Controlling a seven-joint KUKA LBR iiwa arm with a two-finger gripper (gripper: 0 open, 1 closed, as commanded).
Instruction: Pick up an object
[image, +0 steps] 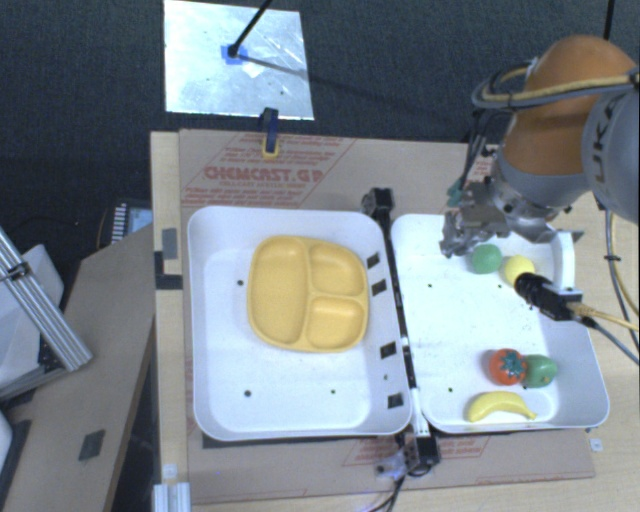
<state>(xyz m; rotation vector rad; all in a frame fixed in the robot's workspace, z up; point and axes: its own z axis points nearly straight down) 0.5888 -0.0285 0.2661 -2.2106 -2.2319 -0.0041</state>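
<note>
Nearest you, the banana (500, 406) lies at the front of the right bin (590, 400), with a red fruit (506, 366) and a green one (540, 370) touching just behind it. In the left bin (215, 400) sits a yellow divided tray (305, 292). Farther back, the gripper (462, 240) hangs just beside the round green ball (486, 259), which touches a yellow ball (517, 269). You cannot tell whether the jaws are released or clenched. To do this well, centre over the green ball before descending, so that it does not roll away. It looks smooth, small and matte.
</note>
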